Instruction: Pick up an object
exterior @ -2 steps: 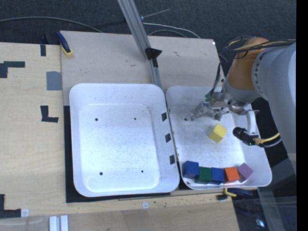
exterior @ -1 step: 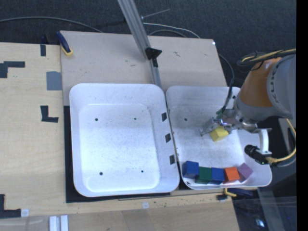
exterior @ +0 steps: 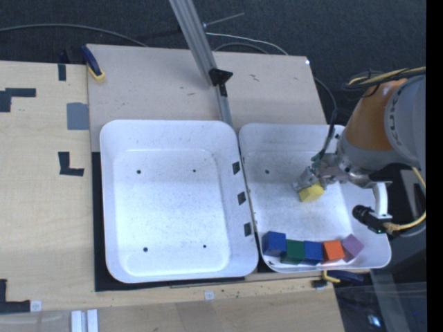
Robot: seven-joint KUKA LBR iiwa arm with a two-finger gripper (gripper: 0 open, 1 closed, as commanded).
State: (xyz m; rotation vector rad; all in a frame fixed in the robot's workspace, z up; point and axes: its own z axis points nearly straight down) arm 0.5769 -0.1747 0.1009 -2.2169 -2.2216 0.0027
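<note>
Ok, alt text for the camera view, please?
The gripper sits right over a yellow block in the right bin. A blue, green, blue, orange and purple row of blocks lines its near edge.

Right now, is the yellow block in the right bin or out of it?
In. The yellow block lies on the right bin's floor, at the gripper.
</note>
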